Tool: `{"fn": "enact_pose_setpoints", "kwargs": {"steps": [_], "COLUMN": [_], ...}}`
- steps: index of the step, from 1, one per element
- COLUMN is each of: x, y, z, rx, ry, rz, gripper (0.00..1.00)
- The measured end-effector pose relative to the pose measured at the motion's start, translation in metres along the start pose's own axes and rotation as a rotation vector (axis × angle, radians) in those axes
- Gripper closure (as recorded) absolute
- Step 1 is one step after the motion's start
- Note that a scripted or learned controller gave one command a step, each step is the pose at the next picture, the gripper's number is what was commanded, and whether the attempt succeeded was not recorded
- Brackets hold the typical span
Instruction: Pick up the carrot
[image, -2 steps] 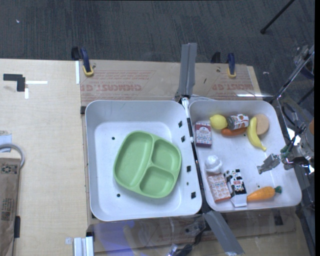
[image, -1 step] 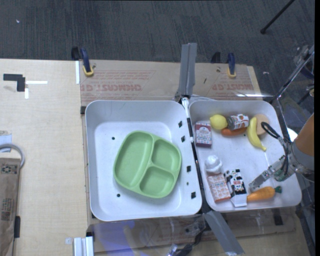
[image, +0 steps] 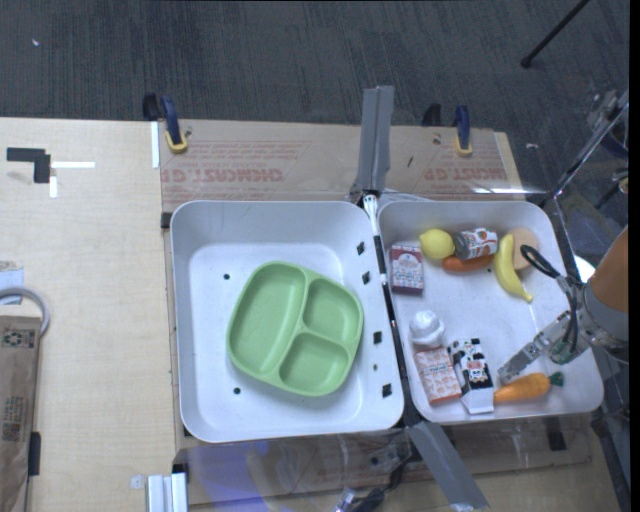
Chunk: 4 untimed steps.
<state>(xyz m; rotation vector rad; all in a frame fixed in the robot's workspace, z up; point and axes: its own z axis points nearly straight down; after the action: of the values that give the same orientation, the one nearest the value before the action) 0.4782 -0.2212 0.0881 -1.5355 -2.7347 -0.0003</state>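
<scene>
The carrot, orange with a small green top at its right end, lies flat near the front wall of the right bin. My gripper reaches in from the right edge and slants down to the left. Its tip hovers just above the carrot's left half, very close to it; whether they touch is unclear. Nothing is visibly held.
A cow-print carton, a white box and a pink box crowd the carrot's left. Farther back lie a banana, a lemon, a can and a red box. A green divided plate sits in the left bin.
</scene>
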Motion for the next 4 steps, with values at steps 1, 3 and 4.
{"fn": "enact_pose_setpoints", "kwargs": {"steps": [1,3,4], "x": [0.041,0.004,0.004], "y": [0.025,0.003,0.003], "z": [0.001,0.0,-0.006], "rx": [0.002,0.0,0.003], "ry": [0.0,0.001,0.003], "rz": [0.384,0.252,0.25], "gripper": [0.0,0.0,1.0]}}
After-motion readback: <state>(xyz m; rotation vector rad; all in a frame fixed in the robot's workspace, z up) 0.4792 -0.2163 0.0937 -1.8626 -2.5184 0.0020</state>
